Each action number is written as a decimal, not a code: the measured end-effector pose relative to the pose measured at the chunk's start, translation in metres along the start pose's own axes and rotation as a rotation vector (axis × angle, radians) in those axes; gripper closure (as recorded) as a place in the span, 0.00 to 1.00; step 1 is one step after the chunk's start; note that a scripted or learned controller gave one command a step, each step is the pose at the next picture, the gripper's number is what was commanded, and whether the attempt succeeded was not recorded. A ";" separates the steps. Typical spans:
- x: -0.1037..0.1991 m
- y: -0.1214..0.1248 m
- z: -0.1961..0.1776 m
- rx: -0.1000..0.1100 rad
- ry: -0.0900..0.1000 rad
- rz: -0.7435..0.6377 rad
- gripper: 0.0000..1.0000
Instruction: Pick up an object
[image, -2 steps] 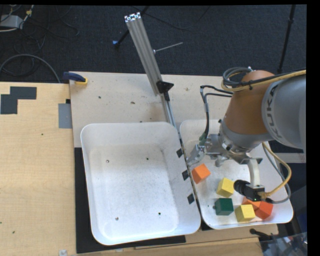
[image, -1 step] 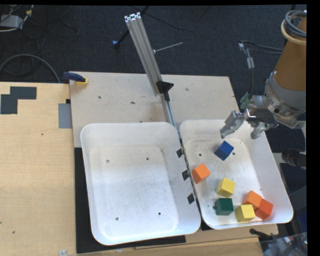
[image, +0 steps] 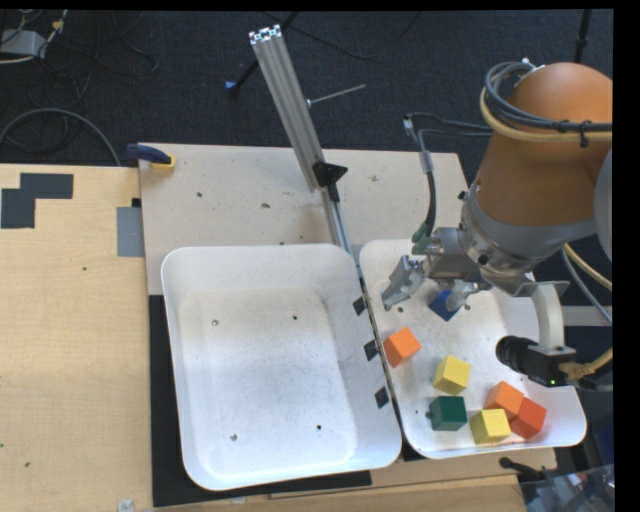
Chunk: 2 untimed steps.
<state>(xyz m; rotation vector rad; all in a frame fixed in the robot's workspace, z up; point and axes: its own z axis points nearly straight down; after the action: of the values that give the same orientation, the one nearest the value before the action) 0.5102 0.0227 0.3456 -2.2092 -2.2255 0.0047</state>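
Observation:
My gripper (image: 428, 290) hangs low over the far part of the right bin (image: 560, 432), below the orange-banded wrist. A blue block (image: 445, 305) shows just under it, partly hidden by the gripper body; whether it is held cannot be made out. An orange cube (image: 402, 346) lies just in front of the gripper, near the bin's left wall. Further forward sit a yellow cube (image: 452, 374) and a green cube (image: 448, 412). A second yellow cube (image: 490, 426), an orange block (image: 505, 397) and a red-orange block (image: 531, 418) cluster at the front right.
The left bin (image: 190, 275) lies beside the right one, with black clips along the shared wall (image: 370, 345). A slanted aluminium bar (image: 295, 110) rises behind the bins. The arm's body covers the right bin's far right side.

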 end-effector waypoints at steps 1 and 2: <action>-0.077 0.004 -0.162 -0.012 -0.004 0.009 0.00; -0.053 0.069 -0.073 0.003 -0.002 0.001 0.00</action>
<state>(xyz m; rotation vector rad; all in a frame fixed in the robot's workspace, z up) 0.5803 -0.0299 0.4183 -2.2097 -2.2240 0.0112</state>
